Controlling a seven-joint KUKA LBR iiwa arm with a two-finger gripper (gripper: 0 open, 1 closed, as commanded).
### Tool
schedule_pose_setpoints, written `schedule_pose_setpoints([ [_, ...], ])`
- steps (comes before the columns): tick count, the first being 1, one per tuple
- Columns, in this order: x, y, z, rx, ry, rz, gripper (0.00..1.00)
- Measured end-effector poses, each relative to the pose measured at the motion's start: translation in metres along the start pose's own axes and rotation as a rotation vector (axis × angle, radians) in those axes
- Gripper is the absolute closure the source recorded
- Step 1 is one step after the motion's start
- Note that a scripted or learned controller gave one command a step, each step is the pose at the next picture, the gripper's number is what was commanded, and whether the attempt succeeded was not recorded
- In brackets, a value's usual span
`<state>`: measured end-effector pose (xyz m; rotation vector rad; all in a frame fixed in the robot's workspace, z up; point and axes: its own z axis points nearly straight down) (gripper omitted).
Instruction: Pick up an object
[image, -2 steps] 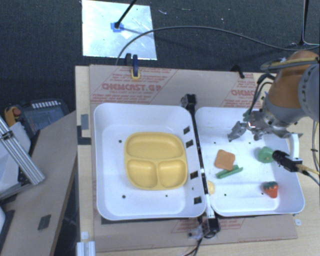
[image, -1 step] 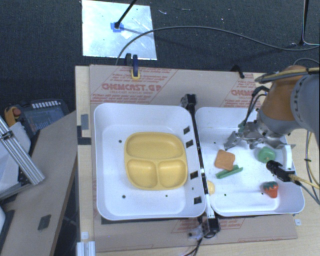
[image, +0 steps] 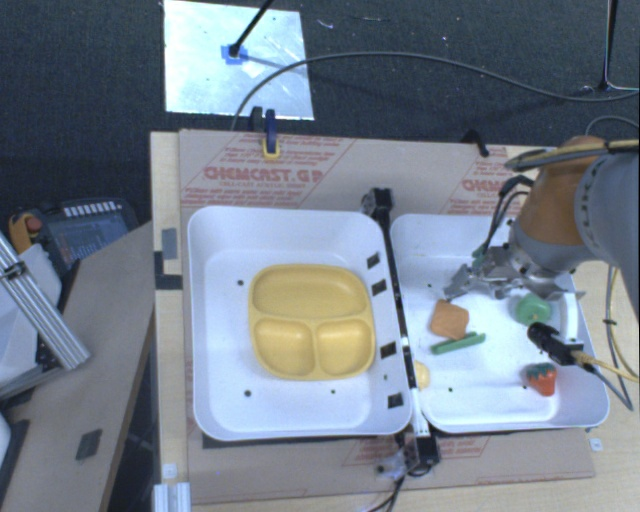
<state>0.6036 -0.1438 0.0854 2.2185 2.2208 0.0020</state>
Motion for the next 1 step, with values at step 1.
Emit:
schedule_pose_setpoints([
  [1, -0.0002, 0.0010, -0.0115, -0.004, -0.001, 0.000, 1.00],
])
